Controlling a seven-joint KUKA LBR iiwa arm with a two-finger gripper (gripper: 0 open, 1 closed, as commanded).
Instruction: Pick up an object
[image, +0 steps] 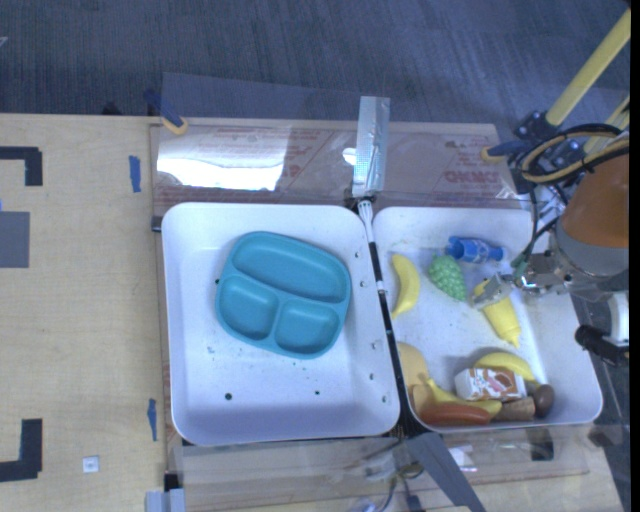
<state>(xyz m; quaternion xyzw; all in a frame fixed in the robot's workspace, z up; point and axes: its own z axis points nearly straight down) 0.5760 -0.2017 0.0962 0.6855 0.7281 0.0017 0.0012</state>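
Note:
The right bin (575, 345) holds several toy foods. A yellow banana (405, 283) lies at its left, with a green grape bunch (449, 277) and a blue bottle (473, 249) beside it. A yellow piece (503, 320) lies mid-bin. My gripper (493, 291) reaches in from the right, low over the bin, just above that yellow piece and right of the grapes. Whether it touches either is unclear. At the bin's front are a second banana (505, 362), a white and red packet (490, 384), a red sausage (455, 413) and a brown item (541, 400).
The left bin (190, 390) bears a blue divided plate (283, 293). The wall between the bins (380, 300) runs just left of the banana. The arm's orange band (603, 210) and cables (550, 150) hang over the right bin's far right corner.

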